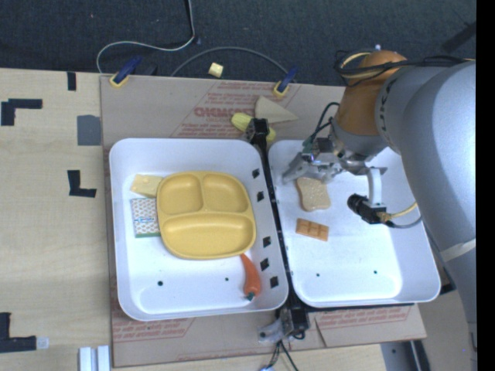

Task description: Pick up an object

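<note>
Two flat items lie in the right bin, right of centre in the frame: a bread slice and, just below it, a small brown waffle-like biscuit. The gripper hangs over the upper edge of the bread slice, at the top of that bin, with the grey arm coming in from the frame's right; whether it touches the slice cannot be told, and whether the tool is apart or together cannot be told either, since its metal parts blur together at this slant. Nothing is seen clamped in it.

The bread slice looks like toy food: probably light, fairly stiff, and not fragile. It lies flat, so a grasp from above would likely need to pinch across its narrow width or catch an edge; its low profile could let it slip out. The biscuit looks thinner still and harder to catch.

The left bin holds a yellow divided plate, a pale wedge, a small patterned card and a toy carrot.

Red printing shows on the cardboard sheet under the bins, at upper centre of the frame, upside down and too blurred to read
</note>
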Motion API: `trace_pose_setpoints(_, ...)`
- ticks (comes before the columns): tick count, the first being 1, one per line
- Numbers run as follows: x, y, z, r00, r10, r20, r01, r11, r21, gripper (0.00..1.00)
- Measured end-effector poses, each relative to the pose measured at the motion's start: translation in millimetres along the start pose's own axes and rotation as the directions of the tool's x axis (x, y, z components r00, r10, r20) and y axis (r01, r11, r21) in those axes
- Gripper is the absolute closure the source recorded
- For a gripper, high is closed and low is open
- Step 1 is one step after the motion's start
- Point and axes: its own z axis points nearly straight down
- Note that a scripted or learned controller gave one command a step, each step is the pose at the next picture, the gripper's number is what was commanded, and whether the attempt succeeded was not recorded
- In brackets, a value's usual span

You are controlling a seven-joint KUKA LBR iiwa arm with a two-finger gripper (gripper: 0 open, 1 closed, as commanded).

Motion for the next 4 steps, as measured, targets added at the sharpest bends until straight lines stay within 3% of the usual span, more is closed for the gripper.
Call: trace_pose_setpoints(4, -2, -15, 0, 1.000, -0.001, -0.002, 0.001, 1.000, -0.001, 0.00)
